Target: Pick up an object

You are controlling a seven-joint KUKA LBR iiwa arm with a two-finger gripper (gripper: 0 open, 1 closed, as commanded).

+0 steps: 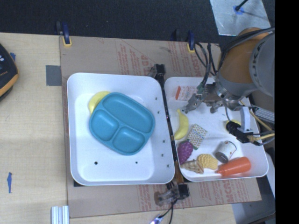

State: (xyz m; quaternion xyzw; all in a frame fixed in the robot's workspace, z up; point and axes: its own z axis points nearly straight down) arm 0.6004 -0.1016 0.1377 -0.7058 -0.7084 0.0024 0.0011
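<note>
The metal two-finger gripper (203,101) hangs just above and right of the curved yellow plastic banana (181,125); I cannot tell its state.

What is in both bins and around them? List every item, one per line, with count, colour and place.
left bin: 1, white, left half of bench
divided plate: 1, blue, middle of left bin
yellow item: 1, mostly hidden under the plate's upper left edge
right bin: 1, white, beside left bin
banana: 1, yellow, right bin's left side
patterned packet: 1, pale, right of banana
grapes: 1 bunch, purple, below banana
corn: 1, yellow, near front wall
carrot: 1, orange, front right
can: 1, silver, above carrot
clamps: 2, blue and yellow, back edge
arm: 1, grey with orange band, from right
gripper: 1, over right bin's back
</note>
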